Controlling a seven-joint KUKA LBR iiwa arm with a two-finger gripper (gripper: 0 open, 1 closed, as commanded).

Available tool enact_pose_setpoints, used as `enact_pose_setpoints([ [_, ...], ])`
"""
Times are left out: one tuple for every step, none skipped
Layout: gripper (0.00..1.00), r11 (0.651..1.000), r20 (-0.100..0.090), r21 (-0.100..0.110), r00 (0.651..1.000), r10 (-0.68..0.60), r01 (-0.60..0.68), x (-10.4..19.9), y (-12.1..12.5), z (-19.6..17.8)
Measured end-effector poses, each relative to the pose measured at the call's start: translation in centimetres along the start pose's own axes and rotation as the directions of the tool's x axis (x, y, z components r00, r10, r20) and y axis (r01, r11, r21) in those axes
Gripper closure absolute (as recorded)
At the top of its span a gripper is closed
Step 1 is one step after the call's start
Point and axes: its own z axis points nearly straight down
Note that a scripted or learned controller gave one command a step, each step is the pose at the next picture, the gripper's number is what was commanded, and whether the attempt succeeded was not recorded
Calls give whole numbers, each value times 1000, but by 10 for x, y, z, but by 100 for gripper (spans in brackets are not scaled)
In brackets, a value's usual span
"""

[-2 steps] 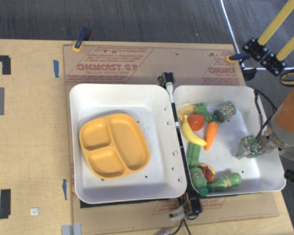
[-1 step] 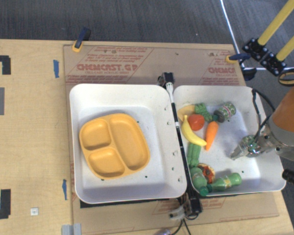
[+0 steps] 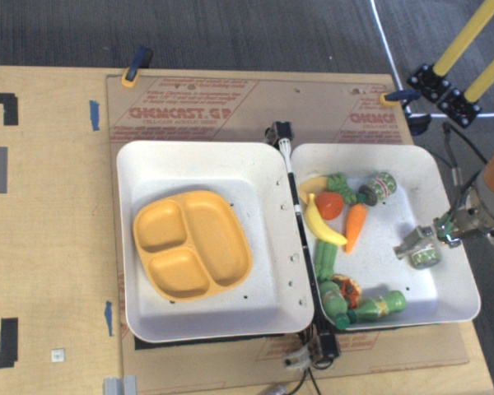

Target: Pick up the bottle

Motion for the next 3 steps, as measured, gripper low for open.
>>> enact_pose_setpoints([
  [100,1000,2,-2,1000,0,0,0,1,-10],
  [100,978,-3,3,978,-207,207,24,4,40],
  [100,645,3,-1,645,-764,764,16,5,112],
])
